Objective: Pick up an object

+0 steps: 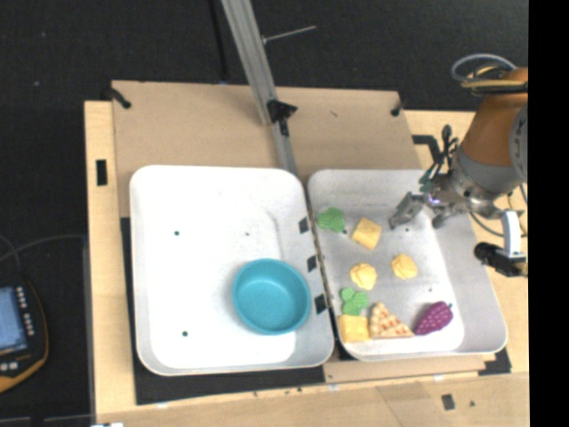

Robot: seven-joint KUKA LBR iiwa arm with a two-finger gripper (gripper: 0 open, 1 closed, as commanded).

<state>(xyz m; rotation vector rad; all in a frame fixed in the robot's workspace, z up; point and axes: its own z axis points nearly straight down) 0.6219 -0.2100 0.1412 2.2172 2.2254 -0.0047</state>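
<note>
Gripper (418,210) poised over the right bin (471,274) near its far right corner, its two fingers spread apart with nothing between them; the grey arm (491,140) with its orange band enters from the right edge of the tabletop (102,238). Toy foods lie in the right bin: a green leafy piece (332,220) by the left wall, a yellow cheese block (366,233) just beside it, a yellow pastry (404,266) near the middle, and another yellow piece (362,277) to its left. Along the near wall sit a second green piece (354,301), a yellow cube (354,328), a pizza slice (388,322) and a purple grape bunch (433,318). The left bin (178,212) holds a blue bowl (270,295), upright, toward its near right corner. A grey metal pole (253,56) slants up from between the bins' far ends.
</note>
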